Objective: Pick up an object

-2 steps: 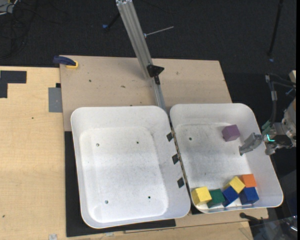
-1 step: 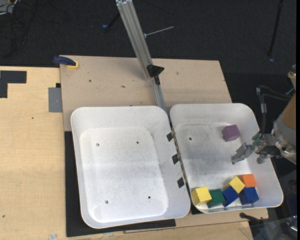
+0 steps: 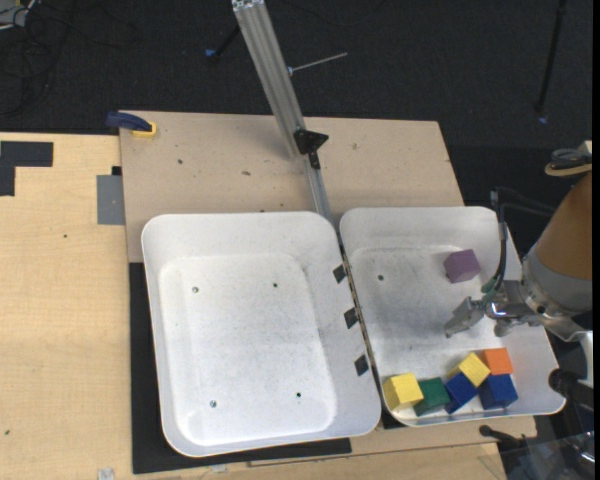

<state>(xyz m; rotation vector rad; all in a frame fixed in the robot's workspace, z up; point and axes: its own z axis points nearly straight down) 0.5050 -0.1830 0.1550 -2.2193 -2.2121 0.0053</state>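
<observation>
My gripper (image 3: 464, 318) reaches into the right bin (image 3: 420, 230) from the right, low over the bin floor near its middle. A purple block (image 3: 462, 264) lies just beyond it toward the back, apart from it. Several blocks crowd the bin's near right corner: a yellow block (image 3: 404, 388), a green block (image 3: 432, 396), a second yellow block (image 3: 473, 369), an orange block (image 3: 497, 359) and two blue blocks (image 3: 498, 392). The gripper stands a short way above that cluster in the view, and I see nothing held in it.
The left bin (image 3: 242, 333) lies beside the right one, joined by black clips (image 3: 349, 317). A slanted aluminium post (image 3: 278, 88) rises behind the bins. The arm's orange band (image 3: 572, 230) hangs over the right bin's right rim.
</observation>
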